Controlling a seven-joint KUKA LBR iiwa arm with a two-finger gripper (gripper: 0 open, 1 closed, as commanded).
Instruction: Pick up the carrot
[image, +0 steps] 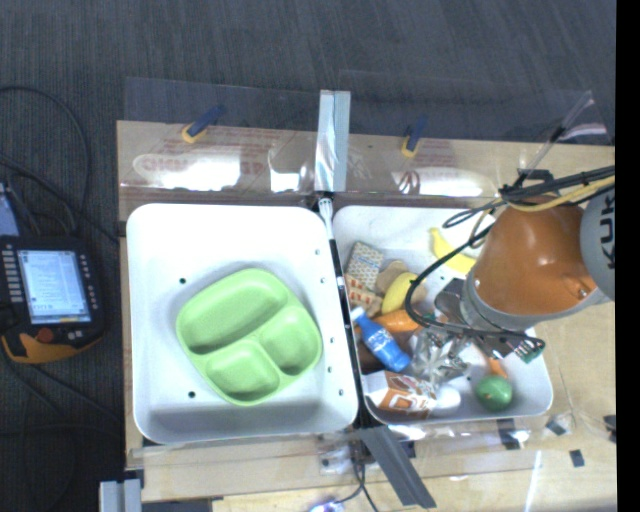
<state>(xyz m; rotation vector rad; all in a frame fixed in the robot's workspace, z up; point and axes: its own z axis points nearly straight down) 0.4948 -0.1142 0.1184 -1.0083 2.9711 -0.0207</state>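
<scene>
Above right bin, arm downward

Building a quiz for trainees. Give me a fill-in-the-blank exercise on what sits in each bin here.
1. The green divided plate lies in the ____ bin.
2. The gripper hangs over the ____ bin.
3. The round ball near that bin's front right corner is ____ in colour.
4. The bottle beside the bins' shared wall is ____.

Missing words: left; right; green; blue
</scene>
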